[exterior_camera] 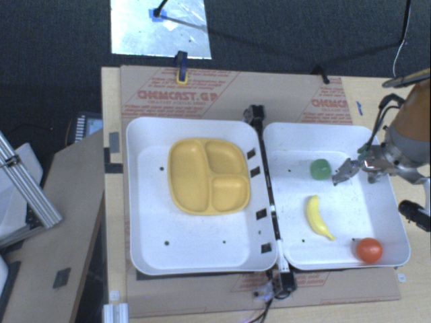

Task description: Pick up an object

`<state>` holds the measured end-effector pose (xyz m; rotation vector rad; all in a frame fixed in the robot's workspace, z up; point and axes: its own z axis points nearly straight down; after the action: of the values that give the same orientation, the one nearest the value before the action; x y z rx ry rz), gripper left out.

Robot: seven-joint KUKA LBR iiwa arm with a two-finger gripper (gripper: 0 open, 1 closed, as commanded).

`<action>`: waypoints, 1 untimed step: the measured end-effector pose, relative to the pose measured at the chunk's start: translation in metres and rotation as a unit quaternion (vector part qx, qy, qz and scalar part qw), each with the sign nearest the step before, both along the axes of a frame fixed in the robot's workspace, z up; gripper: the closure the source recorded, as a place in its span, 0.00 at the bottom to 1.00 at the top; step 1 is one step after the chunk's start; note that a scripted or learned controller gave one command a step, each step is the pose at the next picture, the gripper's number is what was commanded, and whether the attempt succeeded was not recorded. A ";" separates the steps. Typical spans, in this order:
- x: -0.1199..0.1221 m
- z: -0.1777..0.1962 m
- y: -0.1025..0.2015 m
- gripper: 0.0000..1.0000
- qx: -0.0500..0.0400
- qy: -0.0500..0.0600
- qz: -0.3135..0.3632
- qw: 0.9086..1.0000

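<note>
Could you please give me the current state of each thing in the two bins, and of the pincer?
Yellow plate: upright in the left bin.
Green ball: loose in the right bin.
Banana: lying flat.
Tomato: resting near the corner.
Pincer: beside the ball, holding nothing.

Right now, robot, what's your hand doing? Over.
Hand low in right bin, holding nothing. Green ball just beside it. Banana, tomato apart, nothing blocking.

My worktop (111,147) carries a printed cardboard sheet (222,93). On that sheet sit two white bins, touching: the left bin (145,200) just beside the right bin (390,214), joined along a black seam (264,180).
</note>
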<state>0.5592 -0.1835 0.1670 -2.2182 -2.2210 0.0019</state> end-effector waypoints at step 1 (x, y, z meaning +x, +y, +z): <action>-0.002 -0.063 -0.001 0.00 0.000 0.000 0.000 1.000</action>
<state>0.5575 -0.1845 0.1040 -2.2183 -2.2204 0.0027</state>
